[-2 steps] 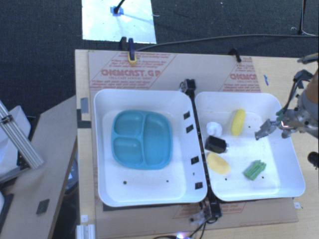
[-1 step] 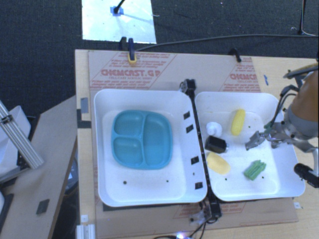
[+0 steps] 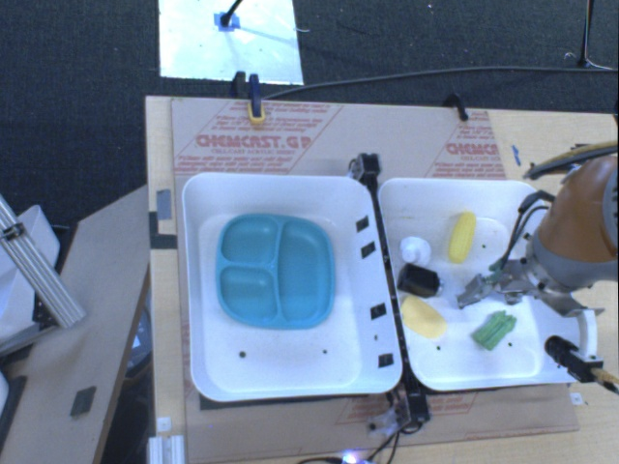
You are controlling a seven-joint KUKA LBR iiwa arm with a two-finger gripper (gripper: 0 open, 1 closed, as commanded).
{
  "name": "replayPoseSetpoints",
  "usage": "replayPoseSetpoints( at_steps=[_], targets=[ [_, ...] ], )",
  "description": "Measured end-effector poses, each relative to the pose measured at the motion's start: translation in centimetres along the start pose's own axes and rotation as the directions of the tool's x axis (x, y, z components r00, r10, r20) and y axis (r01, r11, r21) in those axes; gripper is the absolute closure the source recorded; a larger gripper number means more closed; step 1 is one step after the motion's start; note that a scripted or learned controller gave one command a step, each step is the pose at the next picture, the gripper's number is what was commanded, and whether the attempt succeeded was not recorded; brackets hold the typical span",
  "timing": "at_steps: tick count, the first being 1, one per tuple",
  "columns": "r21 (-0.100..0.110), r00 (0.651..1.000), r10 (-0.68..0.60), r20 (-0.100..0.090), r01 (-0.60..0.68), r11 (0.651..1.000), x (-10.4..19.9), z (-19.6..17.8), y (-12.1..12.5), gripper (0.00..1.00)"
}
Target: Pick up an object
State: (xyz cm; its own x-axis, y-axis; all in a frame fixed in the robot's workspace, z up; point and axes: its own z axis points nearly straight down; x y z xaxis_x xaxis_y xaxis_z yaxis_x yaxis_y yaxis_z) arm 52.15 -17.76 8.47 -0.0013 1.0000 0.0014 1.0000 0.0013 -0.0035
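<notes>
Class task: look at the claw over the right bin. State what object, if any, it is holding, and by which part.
Nothing is held. The claw hovers open over bare bin floor, between the black object and the green object, with no item between its fingers.

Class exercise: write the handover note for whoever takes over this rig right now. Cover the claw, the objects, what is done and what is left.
Claw: low in the right bin, nothing seen between its fingers.
Right bin objects: yellow corn-like piece, small white item, black block, yellow lump, green piece.
Left bin: blue divided plate.
Done: arm reached in.
Left: grasp and lift one object.
</notes>
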Motion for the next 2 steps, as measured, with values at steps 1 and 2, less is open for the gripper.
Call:
replayPoseSetpoints(
  at_steps=[1,2],
  targets=[
    [-0.008,1.000,0.000,0.003,0.000,1.000,-0.1,-1.4,0.2,1.00],
    [-0.011,1.000,-0.004,0.004,0.004,1.000,0.6,-7.0,1.2,1.00]
  ],
)
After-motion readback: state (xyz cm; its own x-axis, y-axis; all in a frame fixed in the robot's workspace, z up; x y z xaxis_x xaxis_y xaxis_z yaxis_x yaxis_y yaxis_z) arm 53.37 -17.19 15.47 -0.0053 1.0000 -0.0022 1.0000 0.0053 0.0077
